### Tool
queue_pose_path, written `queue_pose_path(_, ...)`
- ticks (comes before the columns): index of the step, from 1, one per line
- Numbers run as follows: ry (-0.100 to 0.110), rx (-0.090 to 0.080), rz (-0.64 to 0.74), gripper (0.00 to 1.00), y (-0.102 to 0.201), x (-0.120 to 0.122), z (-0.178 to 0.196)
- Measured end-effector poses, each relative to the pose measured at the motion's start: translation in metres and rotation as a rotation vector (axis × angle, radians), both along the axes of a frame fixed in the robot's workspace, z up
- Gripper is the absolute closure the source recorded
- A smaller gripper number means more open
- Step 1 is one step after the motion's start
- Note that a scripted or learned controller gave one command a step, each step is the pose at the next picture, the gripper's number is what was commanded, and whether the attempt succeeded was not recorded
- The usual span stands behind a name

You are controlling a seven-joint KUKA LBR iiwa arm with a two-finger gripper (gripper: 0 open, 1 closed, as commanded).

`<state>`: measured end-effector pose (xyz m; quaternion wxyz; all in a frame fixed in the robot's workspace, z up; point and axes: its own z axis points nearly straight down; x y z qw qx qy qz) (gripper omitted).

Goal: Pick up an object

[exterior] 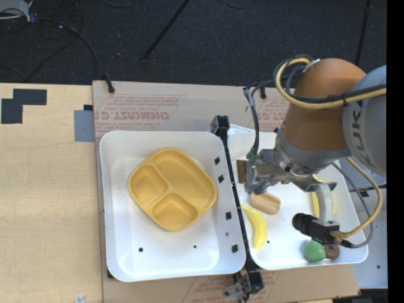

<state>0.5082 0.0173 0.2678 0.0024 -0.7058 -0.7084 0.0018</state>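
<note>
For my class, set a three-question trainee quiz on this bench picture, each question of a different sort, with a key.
1. True or false: the yellow divided plate lies in the left bin.
2. Which lies nearest the gripper? A) banana B) tan block C) green ball
3. Fill in: the banana lies in the ____ bin.

Key: 1 true; 2 B; 3 right.

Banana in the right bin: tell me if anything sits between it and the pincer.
Nothing visible blocks it. The banana lies bare just below the pincer; the tan wooden block sits beside its upper end, right under the pincer.
</note>
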Motion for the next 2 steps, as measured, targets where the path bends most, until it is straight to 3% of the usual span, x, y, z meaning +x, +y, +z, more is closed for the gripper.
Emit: queue_pose_path(2, -0.002, -0.002, 0.0, 1.0, 0.085, 0.033, -0.022)
